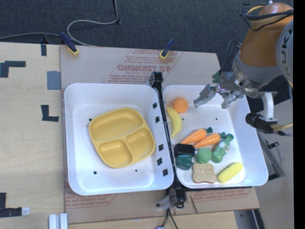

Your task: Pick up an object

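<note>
1. The gripper (215, 98) is hanging over the upper part of the right bin (253, 149), right of centre in the frame; its two fingers are standing wide apart with nothing between them.
2. The candidates are all lying in that same bin: an orange ball (180, 105) is sitting just left of the gripper, near the bin's upper left corner; a banana (175, 121) is lying below the ball along the divider; two carrots (201, 138) are resting side by side at mid-bin.
3. Lower down, a green pepper (204, 155), a slice of bread (204, 173) and a corn cob (229, 171) are crowding together with a dark teal piece (184, 161); these are touching one another, so a clean grasp there is looking harder.
4. The left bin (76, 137) is holding a yellow divided tray (122, 136) at centre left; it is playing no part in this step.
5. The ball seems the best target, being nearest and apart from its neighbours; I would be centring the fingers on either side of it before descending, since a round thing is likely to roll away from an off-centre pinch.
6. Descending straight and closing only when low around the ball should be helping; the bin wall nearby is calling for care.
</note>
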`<act>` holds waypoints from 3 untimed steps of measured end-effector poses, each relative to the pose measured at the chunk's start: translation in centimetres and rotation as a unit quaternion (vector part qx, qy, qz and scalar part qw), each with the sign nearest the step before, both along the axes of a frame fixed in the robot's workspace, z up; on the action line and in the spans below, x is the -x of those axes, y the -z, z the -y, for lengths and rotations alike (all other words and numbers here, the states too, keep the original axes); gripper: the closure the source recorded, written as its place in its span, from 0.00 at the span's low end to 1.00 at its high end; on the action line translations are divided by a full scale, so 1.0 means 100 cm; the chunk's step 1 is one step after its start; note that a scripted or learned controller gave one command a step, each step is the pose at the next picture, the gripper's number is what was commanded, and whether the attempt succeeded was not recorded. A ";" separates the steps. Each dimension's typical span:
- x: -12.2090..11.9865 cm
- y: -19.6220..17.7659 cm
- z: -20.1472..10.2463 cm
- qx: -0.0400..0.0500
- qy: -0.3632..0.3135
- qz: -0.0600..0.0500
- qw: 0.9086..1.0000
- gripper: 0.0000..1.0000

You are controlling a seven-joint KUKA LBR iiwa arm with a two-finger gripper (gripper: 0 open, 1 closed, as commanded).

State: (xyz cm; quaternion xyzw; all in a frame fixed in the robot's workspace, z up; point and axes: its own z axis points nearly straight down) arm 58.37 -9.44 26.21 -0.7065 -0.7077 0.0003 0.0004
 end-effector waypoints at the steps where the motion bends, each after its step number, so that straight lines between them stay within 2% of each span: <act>1: -0.036 0.079 -0.003 0.000 0.000 -0.001 1.000 0.00; 2: -0.064 0.168 0.006 0.000 0.000 -0.001 1.000 0.00; 3: -0.085 0.177 0.002 0.000 0.000 0.001 1.000 0.00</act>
